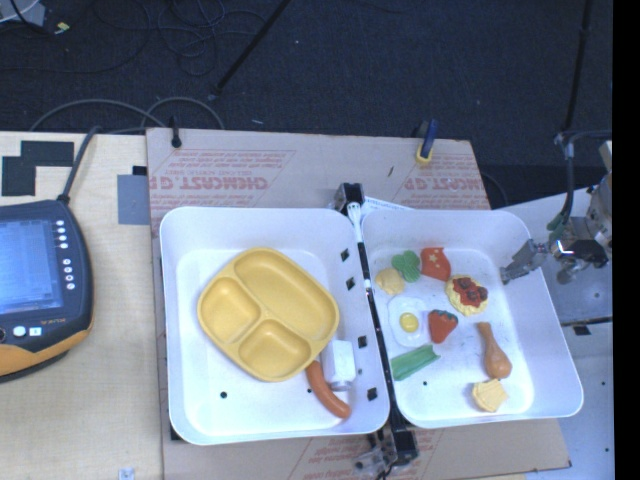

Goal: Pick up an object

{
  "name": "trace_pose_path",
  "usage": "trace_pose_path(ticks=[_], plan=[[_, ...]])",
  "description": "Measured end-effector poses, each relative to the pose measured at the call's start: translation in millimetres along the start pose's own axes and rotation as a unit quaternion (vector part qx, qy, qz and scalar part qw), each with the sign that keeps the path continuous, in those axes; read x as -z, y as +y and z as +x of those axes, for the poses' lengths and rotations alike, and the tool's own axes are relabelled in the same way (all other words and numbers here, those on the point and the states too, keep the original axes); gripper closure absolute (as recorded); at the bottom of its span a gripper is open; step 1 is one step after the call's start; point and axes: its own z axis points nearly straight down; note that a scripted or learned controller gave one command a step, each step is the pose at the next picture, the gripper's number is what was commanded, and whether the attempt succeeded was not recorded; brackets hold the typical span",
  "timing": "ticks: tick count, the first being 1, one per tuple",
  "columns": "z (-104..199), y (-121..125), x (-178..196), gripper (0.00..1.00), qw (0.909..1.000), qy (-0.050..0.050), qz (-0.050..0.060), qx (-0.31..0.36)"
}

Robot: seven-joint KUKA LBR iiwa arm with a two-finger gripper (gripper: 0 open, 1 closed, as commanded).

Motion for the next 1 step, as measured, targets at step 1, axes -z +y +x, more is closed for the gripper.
trace_pose_path(ticks=[1], plan=[[7.0, -43.9, -143.4, 0.00, 1.0000, 0.004, 0.008, 0.000]])
